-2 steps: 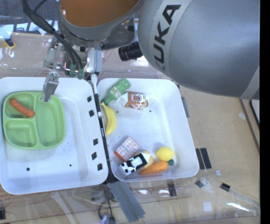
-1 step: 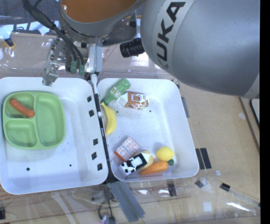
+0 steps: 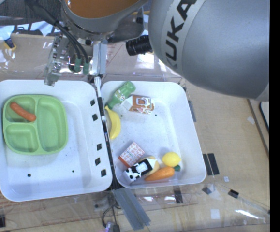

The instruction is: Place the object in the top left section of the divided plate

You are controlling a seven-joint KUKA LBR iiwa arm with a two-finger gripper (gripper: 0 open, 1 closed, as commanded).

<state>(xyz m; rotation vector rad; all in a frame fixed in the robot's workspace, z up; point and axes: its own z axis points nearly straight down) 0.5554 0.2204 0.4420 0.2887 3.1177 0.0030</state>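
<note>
A green divided plate (image 3: 52, 124) lies in the left bin (image 3: 48, 178). In its top left section rests an orange-red sausage (image 3: 22, 111), lying at a slant. My gripper (image 3: 74, 69) hangs above the back rim of the left bin, up and to the right of the plate. Its fingers (image 3: 51, 72) are spread wide apart with nothing between them. The big grey arm and its orange band cover the top of the view.
The right bin (image 3: 188, 129) holds a green bottle (image 3: 121, 93), a banana (image 3: 112, 122), a small orange carton (image 3: 141, 104), a red and white box (image 3: 131, 154), a cow-patterned toy (image 3: 140, 169), a lemon (image 3: 171, 159) and a carrot (image 3: 160, 174).
</note>
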